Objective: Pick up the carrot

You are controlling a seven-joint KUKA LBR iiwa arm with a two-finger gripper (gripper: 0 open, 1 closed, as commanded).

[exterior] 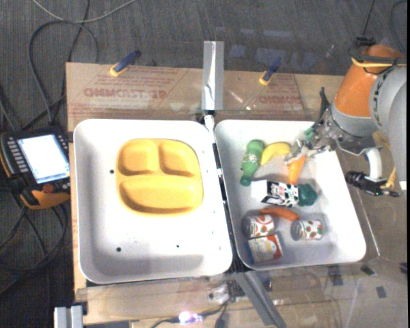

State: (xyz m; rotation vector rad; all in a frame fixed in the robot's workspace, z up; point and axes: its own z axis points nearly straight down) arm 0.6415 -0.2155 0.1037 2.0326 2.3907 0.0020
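Hand (307, 147) at upper right of the right bin (355, 241), fingers closed around the top of the carrot (296, 169). Carrot hangs tip-down, just right of the banana (275, 153), above the milk carton (281, 193).

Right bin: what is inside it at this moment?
The right bin holds a green bottle, a yellow banana, a milk carton, three cans and two orange pieces. The pincer covers the upper corner.
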